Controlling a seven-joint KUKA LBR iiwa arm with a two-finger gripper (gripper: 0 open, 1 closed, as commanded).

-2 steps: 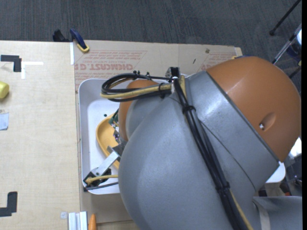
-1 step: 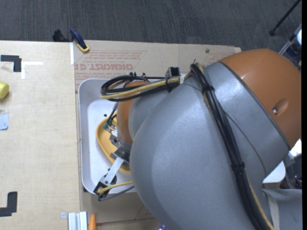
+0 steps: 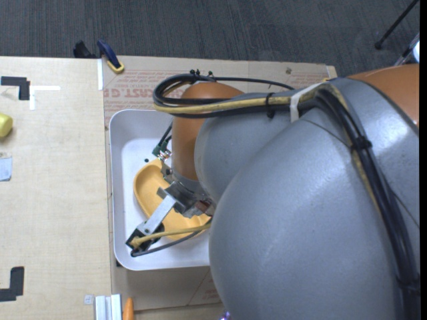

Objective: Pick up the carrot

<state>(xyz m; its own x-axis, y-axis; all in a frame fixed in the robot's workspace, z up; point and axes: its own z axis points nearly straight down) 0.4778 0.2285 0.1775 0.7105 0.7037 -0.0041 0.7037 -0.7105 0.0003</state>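
Hovering low in the white bin [image 3: 119,199] above a yellow bowl [image 3: 148,189], end effector [image 3: 185,202], grip state and carrot position indiscernible.

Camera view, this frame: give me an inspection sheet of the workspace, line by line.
surface: pale bench bearing a white bin set on cardboard.
job's things: nothing seen.
clutter: yellow dish inside the bin; small yellow object at the bench's left edge.
grippers: hand low in the bin over the dish; grip cannot be told.
cables: black loop draped across the arm.
surroundings: dark floor; blue clamp at the bench's far edge.
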